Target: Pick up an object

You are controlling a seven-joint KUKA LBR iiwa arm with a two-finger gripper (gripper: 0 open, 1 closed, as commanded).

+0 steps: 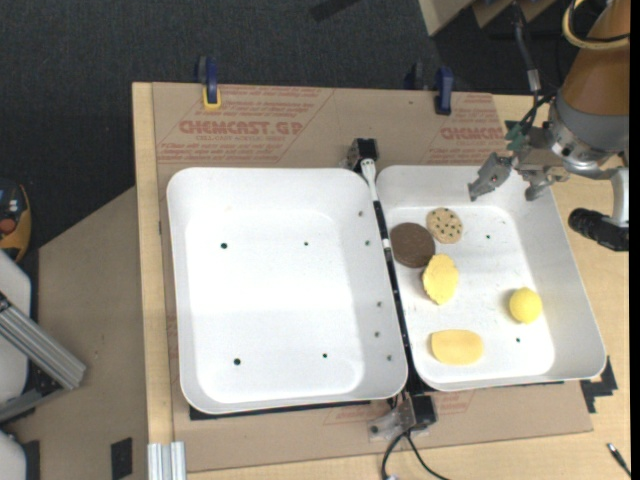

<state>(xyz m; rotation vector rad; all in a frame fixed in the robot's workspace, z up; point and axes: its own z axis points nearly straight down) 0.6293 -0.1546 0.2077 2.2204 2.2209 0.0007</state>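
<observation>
A: What should be done well in this step?

B: A thing has to be picked from the right bin (560, 268). The gripper (510, 180) is seen above the far end of that bin, with its fingers (487, 181) spread apart and nothing held between them. It is judged that one thing should be chosen first, and the fingers should be brought straight down over it, one on each side.

A: Which thing could be chosen?

B: The speckled cookie (445, 225) is nearest to the gripper. The brown disc (409, 244) lies just beside it, against the bin wall, so it may be bumped.

A: How many things are counted?

B: Five in the right bin: one speckled cookie, one brown disc, and three yellow pieces (441, 279). Two white bins are counted on the counter (155, 218). Nothing is seen lying in the left bin (190, 268).
</observation>
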